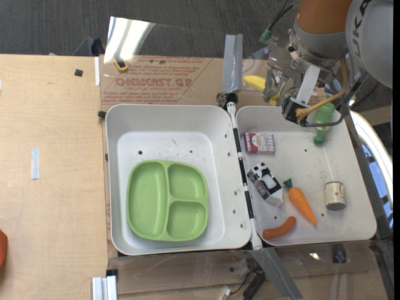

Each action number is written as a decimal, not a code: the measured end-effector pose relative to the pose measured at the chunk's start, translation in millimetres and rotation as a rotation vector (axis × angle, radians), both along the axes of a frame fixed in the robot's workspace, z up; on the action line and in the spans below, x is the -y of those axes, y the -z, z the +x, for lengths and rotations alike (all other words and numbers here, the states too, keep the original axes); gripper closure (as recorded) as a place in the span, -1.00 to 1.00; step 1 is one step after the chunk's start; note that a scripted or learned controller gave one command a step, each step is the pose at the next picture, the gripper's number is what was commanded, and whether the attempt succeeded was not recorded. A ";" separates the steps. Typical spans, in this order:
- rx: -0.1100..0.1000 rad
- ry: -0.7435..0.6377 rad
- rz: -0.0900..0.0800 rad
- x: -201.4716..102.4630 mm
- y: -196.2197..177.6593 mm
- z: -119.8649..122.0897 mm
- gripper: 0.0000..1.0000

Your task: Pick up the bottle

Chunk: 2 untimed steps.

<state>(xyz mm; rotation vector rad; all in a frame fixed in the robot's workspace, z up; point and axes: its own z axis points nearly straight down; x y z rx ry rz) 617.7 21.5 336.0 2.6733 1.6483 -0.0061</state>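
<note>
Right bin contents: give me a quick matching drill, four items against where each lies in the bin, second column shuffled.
Items:
1. bottle
2. carrot
3. sausage
4. small box

Places:
A. near edge of the right bin, at its left
B. far right, just beneath the tool
C. far left, close to the divider between the bins
D. middle of the bin, between the black-and-white toy and the can

Pairs: 1-B, 2-D, 3-A, 4-C
</note>
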 end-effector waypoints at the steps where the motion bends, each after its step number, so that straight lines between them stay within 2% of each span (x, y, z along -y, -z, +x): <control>1: -0.002 -0.700 0.003 66.9 -35.9 -66.1 1.00; 2: -0.003 -0.400 0.003 41.0 86.6 -20.7 1.00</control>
